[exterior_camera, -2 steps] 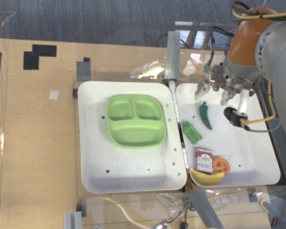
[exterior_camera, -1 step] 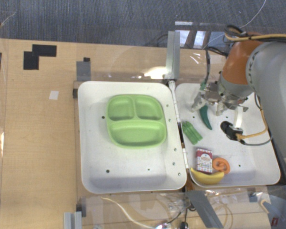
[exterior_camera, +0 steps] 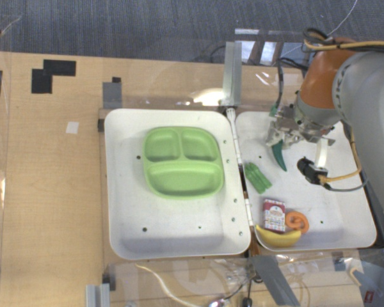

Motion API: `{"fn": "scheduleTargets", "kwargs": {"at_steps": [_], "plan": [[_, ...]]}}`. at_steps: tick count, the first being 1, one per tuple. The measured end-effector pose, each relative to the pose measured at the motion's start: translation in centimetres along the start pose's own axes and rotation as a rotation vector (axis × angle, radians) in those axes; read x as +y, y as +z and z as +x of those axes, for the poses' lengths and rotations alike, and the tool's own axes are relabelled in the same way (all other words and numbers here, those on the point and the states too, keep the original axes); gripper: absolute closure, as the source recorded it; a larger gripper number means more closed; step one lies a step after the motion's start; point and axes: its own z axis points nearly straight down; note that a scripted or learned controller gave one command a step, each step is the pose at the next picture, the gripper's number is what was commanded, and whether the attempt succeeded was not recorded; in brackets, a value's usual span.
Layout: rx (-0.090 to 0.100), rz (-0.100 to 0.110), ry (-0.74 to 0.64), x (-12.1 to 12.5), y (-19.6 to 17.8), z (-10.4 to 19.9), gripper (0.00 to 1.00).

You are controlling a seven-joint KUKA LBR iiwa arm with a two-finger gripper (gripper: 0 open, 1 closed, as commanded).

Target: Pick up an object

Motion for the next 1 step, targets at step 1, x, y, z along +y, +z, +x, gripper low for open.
{"fn": "scheduleTargets", "kwargs": {"at_steps": [1], "plan": [[-0.002, 0.013, -0.028, 0.77, -8.37, 8.72, 1.0]]}}
